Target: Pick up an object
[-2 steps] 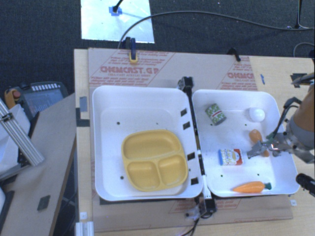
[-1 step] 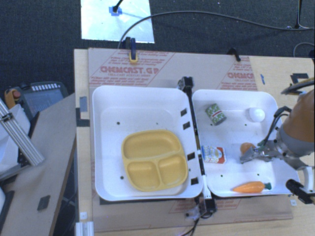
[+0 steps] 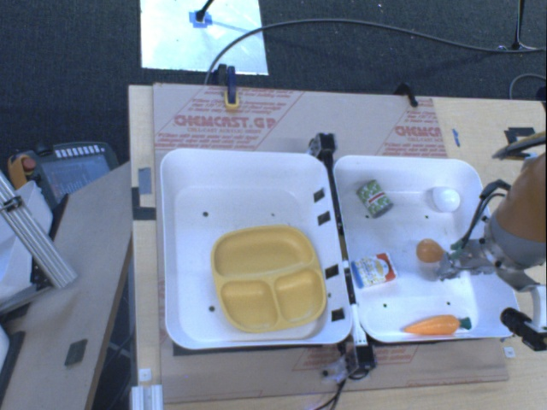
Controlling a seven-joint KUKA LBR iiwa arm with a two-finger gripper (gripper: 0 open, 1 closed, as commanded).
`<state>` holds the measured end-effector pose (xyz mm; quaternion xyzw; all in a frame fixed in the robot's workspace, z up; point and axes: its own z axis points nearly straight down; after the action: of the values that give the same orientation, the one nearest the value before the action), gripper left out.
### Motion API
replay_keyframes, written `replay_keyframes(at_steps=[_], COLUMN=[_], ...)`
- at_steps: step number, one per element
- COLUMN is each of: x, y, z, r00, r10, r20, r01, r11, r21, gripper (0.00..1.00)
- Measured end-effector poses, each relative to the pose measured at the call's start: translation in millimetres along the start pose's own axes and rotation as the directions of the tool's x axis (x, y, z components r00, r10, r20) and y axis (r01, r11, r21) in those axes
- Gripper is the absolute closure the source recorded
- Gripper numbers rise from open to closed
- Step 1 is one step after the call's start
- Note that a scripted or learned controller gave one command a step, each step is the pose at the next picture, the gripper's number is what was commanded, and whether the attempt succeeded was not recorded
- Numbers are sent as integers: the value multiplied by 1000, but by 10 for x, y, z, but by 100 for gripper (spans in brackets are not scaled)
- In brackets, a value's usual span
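Observation:
The right bin (image 3: pixel 402 171) holds a green can (image 3: pixel 373 198), a white ball (image 3: pixel 444 199), an orange-brown egg-shaped object (image 3: pixel 429 250), a small white and red carton (image 3: pixel 373 271) and a carrot (image 3: pixel 438 324). My gripper (image 3: pixel 453 263) reaches in from the right, low over the right bin. Its tip sits just right of the orange-brown egg, touching or nearly touching it. Nothing is visibly lifted off the bin floor.
The left bin (image 3: pixel 184 229) holds a yellow divided plate (image 3: pixel 269 278). A black divider with clips (image 3: pixel 335 229) runs between the two bins. The grey arm with its orange band (image 3: pixel 521 220) covers the right bin's right wall.

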<state>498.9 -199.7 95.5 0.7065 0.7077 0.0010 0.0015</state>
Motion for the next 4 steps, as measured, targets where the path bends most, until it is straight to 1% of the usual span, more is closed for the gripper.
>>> replay_keyframes(at_steps=[1, 2, 3, 4], x=[-28, 64, 61, 564], y=[-6, 6, 20, 338], z=[-636, -1137, -1284, -1321], r00=[1000, 1000, 1000, 1000], r10=[-2, -4, -3, -8], r20=[2, 2, 1, -2], r01=[2, 4, 3, 8], r11=[1000, 1000, 1000, 1000], r21=[-3, -4, -1, -1], gripper=[100, 100, 100, 100])
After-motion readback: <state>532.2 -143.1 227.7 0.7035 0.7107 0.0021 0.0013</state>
